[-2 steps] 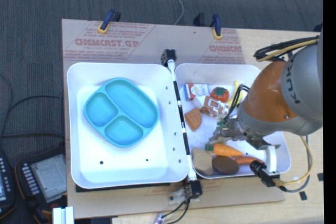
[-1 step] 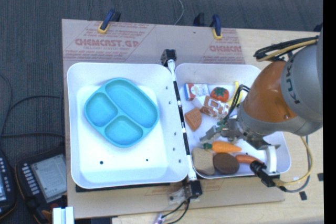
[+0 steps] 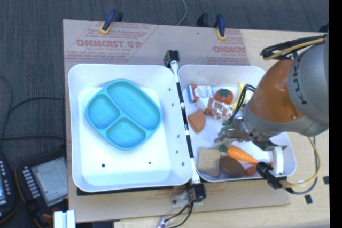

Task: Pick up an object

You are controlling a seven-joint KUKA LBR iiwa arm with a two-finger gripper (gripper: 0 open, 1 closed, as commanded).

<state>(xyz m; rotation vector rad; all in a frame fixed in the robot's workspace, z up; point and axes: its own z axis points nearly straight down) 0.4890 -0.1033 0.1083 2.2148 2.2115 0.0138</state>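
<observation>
Orange plastic carrot [image 3: 242, 155] lies in the right white bin [image 3: 188, 76], near its front edge, beside a brown bread slice [image 3: 209, 162]. The two-finger gripper [image 3: 228, 134] hangs just above it; how far its jaws are parted cannot be told.

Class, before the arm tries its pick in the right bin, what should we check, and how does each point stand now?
1. Gripper above the right bin: ok.
2. Object between the fingers: cannot tell.
3. Toy carrot lying within the bin: ok.
4. Space around the carrot: not ok, a brown piece touches it.
5. Blue divided plate in the left bin, away from the arm: ok.
</observation>
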